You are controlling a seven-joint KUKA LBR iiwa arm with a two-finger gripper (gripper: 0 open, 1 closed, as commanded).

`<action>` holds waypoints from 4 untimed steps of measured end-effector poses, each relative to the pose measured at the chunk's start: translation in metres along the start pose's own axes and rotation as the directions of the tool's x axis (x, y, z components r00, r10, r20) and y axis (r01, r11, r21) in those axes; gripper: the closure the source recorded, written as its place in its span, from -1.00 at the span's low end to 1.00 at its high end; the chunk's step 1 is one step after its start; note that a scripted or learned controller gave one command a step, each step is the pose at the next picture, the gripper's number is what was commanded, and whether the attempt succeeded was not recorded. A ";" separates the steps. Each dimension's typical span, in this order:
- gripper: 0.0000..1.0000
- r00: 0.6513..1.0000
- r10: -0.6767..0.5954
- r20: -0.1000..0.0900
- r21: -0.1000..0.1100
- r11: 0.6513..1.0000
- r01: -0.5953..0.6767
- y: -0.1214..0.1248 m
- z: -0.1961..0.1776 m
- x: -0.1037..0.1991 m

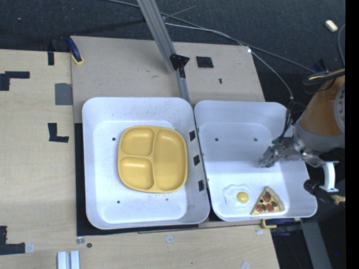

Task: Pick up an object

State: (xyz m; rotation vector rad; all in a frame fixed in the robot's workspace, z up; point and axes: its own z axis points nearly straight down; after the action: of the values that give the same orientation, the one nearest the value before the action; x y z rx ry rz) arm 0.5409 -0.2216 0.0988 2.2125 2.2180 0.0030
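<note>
Arm's gripper (268, 160), finger state impossible to tell, is hovering in the right bin (241, 114); descending squarely toward five o'clock, over the pizza slice (267, 202), looks wisest.

The gripper (268, 160) is small and dim against the right bin (235, 122) (its tips blur together). The arm (325, 116) is cut off by the view's right edge.

tan bench (140, 66), dark floor (252, 10), loose cables (224, 35)
</note>
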 end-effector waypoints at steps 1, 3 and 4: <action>1.00 1.000 0.000 -0.005 0.006 1.000 0.000 -0.001 -0.045 0.008; 1.00 1.000 0.000 -0.003 0.004 1.000 0.000 -0.002 -0.149 0.014; 1.00 1.000 -0.005 -0.006 0.007 1.000 0.005 0.011 -0.153 0.074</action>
State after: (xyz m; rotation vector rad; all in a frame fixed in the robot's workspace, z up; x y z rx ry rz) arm 0.5502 -0.1472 0.2516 2.2139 2.2300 0.0020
